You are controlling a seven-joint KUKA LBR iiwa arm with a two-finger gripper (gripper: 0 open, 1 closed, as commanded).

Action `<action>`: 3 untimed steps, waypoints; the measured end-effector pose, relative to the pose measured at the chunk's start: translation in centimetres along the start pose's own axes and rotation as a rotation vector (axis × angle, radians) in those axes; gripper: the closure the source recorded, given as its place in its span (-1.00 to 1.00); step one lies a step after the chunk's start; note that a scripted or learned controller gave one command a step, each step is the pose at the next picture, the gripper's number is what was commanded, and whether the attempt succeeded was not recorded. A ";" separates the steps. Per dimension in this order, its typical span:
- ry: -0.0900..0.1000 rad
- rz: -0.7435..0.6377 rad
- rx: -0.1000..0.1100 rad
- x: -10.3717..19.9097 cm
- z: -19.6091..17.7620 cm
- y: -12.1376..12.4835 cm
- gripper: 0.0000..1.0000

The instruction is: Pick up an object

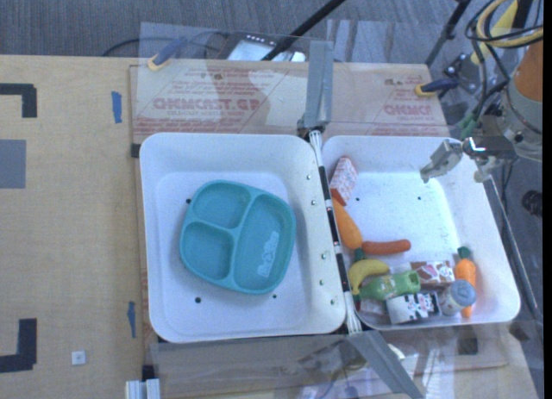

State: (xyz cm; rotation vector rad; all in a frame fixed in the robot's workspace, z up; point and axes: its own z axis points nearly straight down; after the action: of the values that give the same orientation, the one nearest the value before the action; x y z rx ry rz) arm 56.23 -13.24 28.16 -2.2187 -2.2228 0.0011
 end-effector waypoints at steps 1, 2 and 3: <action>0.000 0.118 0.000 -2.7 18.6 -3.3 -1.00; -0.001 0.146 -0.007 0.5 19.5 -5.9 -1.00; -0.002 0.176 -0.008 3.0 19.5 -4.3 -1.00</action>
State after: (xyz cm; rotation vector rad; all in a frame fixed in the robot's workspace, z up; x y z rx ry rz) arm 51.92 -10.22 8.69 -2.4108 -2.0238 -0.0063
